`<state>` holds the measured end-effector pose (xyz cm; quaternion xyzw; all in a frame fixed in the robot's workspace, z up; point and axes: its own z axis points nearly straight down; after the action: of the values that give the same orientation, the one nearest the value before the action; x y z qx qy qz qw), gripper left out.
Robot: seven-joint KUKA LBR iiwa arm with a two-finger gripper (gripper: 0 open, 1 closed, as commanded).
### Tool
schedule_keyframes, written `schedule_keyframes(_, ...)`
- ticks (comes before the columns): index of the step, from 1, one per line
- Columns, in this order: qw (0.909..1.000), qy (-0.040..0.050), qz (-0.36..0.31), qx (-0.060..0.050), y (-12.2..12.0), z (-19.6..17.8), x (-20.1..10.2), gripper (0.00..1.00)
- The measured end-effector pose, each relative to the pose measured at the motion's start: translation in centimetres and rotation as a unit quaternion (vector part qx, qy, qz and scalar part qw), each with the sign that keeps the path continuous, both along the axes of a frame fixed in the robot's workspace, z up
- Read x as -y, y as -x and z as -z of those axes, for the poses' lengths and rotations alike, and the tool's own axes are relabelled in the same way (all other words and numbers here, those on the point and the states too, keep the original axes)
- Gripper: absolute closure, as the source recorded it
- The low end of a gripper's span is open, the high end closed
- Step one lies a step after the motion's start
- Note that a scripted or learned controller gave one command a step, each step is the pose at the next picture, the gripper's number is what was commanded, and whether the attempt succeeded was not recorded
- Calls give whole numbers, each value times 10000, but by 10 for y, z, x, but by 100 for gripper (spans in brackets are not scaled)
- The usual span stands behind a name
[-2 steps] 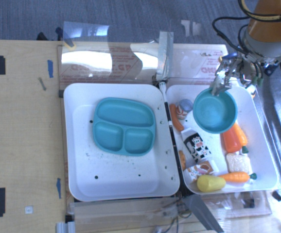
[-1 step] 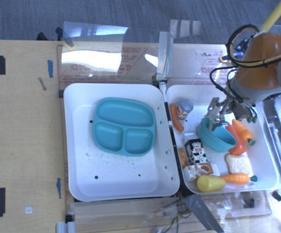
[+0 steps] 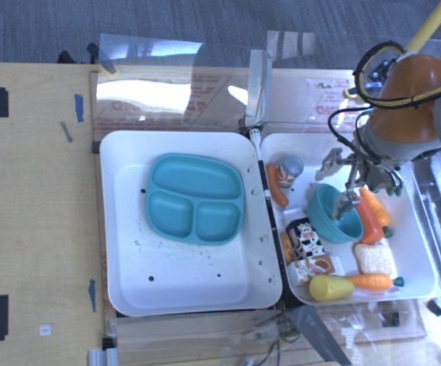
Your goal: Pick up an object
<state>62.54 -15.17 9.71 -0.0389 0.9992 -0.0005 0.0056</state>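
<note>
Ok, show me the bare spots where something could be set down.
Left bin: bare floor runs all around the blue tray, widest along the near edge below it and down its left side. Right bin: crowded. The blue bowl, carrots, yellow fruit and small packets fill the middle, with the gripper over the bowl. A thin strip by its right wall stays bare.

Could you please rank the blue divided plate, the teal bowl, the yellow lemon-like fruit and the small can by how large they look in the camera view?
1. Blue divided plate, clearly largest.
2. Teal bowl, partly hidden by the arm.
3. Yellow fruit.
4. Small can, close to the fruit; unsure.
</note>
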Motion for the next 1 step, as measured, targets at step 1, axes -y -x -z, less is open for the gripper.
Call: schedule_keyframes(1, 9997, 18, -237, 31, 51, 5, -34, 0)
